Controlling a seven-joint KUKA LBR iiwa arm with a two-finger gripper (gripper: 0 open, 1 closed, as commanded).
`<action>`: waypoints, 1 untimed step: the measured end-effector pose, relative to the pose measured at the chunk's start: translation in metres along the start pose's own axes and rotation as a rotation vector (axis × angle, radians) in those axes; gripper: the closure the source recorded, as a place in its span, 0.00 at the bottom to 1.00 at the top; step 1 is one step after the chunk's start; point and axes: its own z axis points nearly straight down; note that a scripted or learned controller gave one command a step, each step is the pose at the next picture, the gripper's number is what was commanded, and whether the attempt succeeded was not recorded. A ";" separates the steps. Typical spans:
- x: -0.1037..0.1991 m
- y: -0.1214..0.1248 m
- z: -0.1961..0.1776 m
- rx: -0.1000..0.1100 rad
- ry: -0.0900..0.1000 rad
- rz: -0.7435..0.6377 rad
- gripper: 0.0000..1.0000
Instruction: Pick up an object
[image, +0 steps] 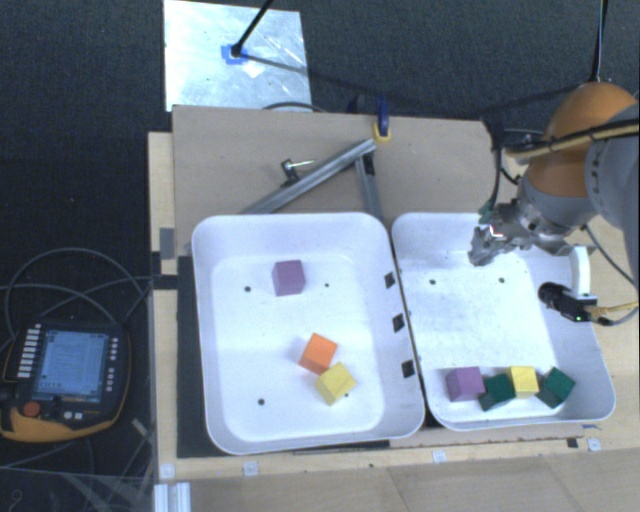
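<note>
The left bin (215, 300) holds a purple cube (288, 277) toward the back, an orange cube (318, 351) and a yellow cube (336, 382) nearer the front. Along the front wall of the right bin (560, 330) sit a purple cube (464, 382), a dark green cube (494, 390), a yellow cube (524, 379) and another dark green cube (556, 385). My gripper (486, 243) hangs over the back of the right bin, far from every cube, with nothing seen between its fingers.
A metal bar (320, 170) lies on the brown board behind the bins. A teach pendant (65, 375) with cables rests on the floor at the left. A black cable plug (560, 297) dangles over the right bin's right side.
</note>
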 end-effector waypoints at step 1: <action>-0.006 -0.004 -0.049 0.000 -0.001 0.001 1.00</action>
